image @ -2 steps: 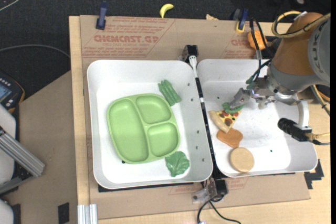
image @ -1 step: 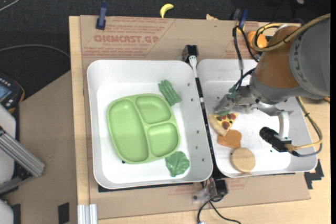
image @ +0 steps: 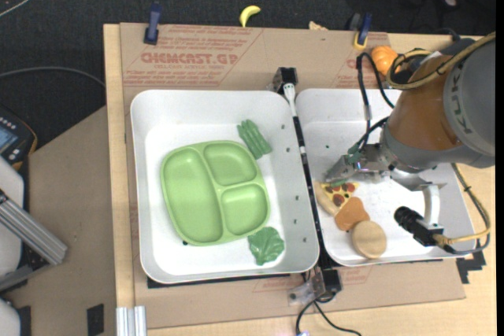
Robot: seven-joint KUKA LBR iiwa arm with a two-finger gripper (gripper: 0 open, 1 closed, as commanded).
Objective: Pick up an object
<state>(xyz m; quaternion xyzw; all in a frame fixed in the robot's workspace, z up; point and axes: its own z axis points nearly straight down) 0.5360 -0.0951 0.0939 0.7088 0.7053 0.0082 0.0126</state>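
Over the right bin (image: 331, 118), toward the bench's right edge, tool (image: 347, 166) hangs close to pizza slice (image: 337, 194); open or closed, cannot tell. Orange chunk (image: 351, 213) and bread roll (image: 368, 238) lie nearer the front edge

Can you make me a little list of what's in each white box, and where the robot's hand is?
left bin: green divided plate, ridged green piece at its upper right, leafy green piece at its lower right
right bin: pizza slice, orange-brown chunk, round tan piece, bunched at the lower left
gripper: over the right bin, next to the pizza slice
picked up: nothing seen yet
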